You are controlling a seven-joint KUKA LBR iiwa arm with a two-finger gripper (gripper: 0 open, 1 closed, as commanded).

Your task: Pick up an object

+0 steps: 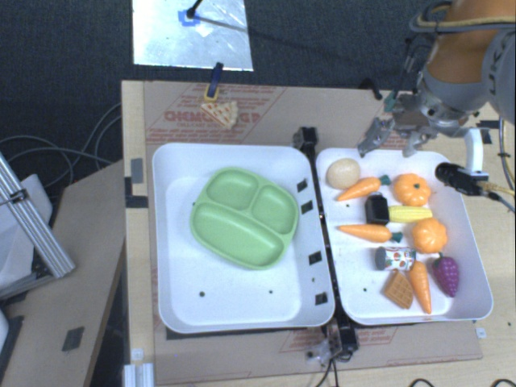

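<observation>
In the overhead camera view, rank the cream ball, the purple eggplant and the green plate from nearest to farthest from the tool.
Measured from the tool, above the right bin's far edge:
1. Cream ball, far-left corner of the right bin.
2. Purple eggplant, near-right part of the right bin.
3. Green plate, in the left bin.

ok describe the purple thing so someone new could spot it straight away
Look in the right-hand white bin, the one crowded with toy food. Go to its near right corner: the purple eggplant-like piece lies there beside an upright carrot. It is the only purple item among orange and yellow ones.
</observation>
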